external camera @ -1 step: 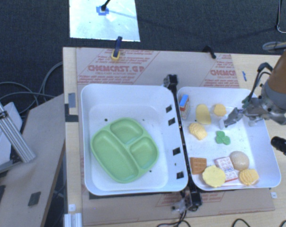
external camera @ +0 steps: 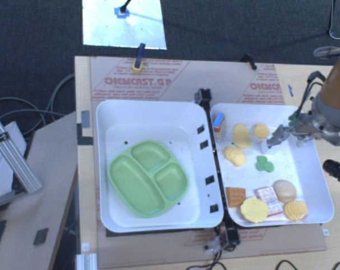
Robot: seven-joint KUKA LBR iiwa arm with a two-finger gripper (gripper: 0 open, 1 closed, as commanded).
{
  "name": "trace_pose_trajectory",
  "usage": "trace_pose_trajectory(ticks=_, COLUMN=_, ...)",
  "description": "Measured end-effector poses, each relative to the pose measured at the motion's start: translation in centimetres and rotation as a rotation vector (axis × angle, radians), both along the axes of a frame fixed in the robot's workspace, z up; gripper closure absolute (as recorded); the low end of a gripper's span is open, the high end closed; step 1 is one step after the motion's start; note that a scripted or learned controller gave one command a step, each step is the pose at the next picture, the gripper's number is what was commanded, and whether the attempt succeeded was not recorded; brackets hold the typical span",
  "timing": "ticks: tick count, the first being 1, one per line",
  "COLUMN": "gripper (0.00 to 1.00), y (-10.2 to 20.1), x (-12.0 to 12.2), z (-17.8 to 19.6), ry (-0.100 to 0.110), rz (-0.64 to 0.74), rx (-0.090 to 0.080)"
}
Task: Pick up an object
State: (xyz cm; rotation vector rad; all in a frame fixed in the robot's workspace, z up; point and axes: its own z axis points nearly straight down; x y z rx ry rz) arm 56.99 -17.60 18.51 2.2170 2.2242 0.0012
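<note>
**Bin Layout and Gripper Position**

The left bin (external camera: 111, 122) is holding one green divided tray (external camera: 148, 177), smooth plastic with three compartments, lying toward the front left; bare white floor is remaining open behind it and along its right side. A black divider strip (external camera: 210, 156) is running between the two bins.

The right bin (external camera: 316, 167) is carrying the toy food. Along its left wall a small blue-and-orange box (external camera: 218, 121) is standing, with a ridged yellow piece (external camera: 234, 155) and a pale yellow piece (external camera: 241, 135) just beside it. A green clover shape (external camera: 264, 163) is lying alone at centre, open floor around it. The front edge is crowded: an orange waffle square (external camera: 235, 196), a round yellow disc (external camera: 254, 209), a red-and-white packet (external camera: 268, 199), a beige egg-like lump (external camera: 284, 190) and a ridged orange piece (external camera: 296, 210).

The gripper (external camera: 274, 139) is hanging above the centre-right floor, near a round yellow ball (external camera: 261, 130), fingers slightly apart and holding nothing.
</note>
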Motion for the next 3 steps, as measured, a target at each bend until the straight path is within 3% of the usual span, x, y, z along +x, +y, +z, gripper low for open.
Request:
trace_pose_trajectory(ticks=2, gripper=0.0, y=-0.2, x=-0.4, z=-9.5, ry=0.003, rz=-0.002, rx=0.001)
trace_pose_trajectory(ticks=3, gripper=1.0, y=-0.3, x=-0.3, z=-8.2, ry=-0.003, rz=-0.002, rx=-0.001)
